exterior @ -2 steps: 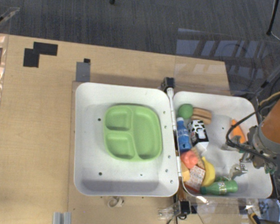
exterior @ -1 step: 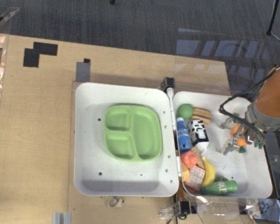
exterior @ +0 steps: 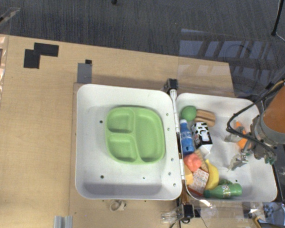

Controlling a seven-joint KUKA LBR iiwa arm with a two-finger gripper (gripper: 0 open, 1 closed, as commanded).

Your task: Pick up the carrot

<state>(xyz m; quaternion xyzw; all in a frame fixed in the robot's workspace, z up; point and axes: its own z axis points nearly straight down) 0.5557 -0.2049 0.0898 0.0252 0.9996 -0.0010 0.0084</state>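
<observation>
A small orange shape that looks like the carrot (exterior: 240, 134) shows in the right bin (exterior: 261, 190), partly hidden behind black cables and the wrist. My gripper (exterior: 237, 160) hangs low over the right half of that bin, just below and beside the orange shape. Whether it touches the carrot is hidden by the wrist. The arm's orange band (exterior: 283, 112) is above it at the right edge.
Along the right bin's left side lie a green ball (exterior: 188, 112), a bun (exterior: 205, 115), a blue bottle (exterior: 185, 136), a black-and-white carton (exterior: 201, 133), a banana (exterior: 212, 173) and a green bottle (exterior: 224, 190). The left bin (exterior: 87, 178) holds a green divided plate (exterior: 133, 135).
</observation>
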